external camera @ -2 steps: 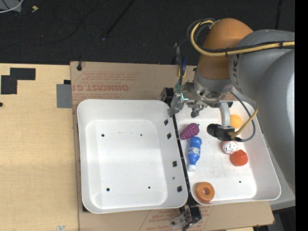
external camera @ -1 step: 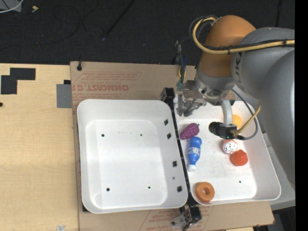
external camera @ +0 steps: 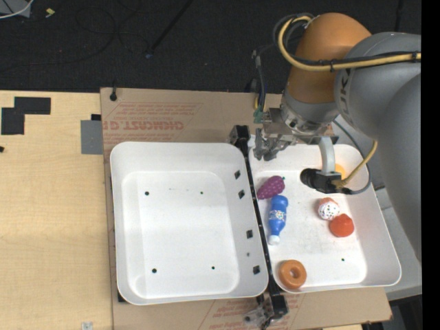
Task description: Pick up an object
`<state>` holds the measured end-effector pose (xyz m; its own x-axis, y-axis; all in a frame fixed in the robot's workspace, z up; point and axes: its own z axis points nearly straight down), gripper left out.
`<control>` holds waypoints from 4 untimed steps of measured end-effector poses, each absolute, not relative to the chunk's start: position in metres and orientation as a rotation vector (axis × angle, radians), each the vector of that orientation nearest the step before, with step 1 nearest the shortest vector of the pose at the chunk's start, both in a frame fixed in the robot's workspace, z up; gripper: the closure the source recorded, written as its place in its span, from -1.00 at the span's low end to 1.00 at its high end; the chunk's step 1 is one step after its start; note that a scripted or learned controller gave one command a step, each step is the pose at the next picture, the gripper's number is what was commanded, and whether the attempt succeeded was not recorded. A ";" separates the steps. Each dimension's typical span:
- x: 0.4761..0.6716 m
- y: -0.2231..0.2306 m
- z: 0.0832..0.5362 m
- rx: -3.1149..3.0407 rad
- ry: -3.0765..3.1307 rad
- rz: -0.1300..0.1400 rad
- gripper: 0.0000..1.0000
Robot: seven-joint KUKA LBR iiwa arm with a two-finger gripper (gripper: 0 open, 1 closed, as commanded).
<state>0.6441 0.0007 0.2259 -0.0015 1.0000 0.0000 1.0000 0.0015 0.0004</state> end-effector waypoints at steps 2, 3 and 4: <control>0.641 0.154 0.183 2.218 2.231 -0.001 1.00; 0.643 0.235 0.170 2.215 2.232 -0.001 1.00; 0.644 0.243 0.189 2.220 2.224 -0.002 1.00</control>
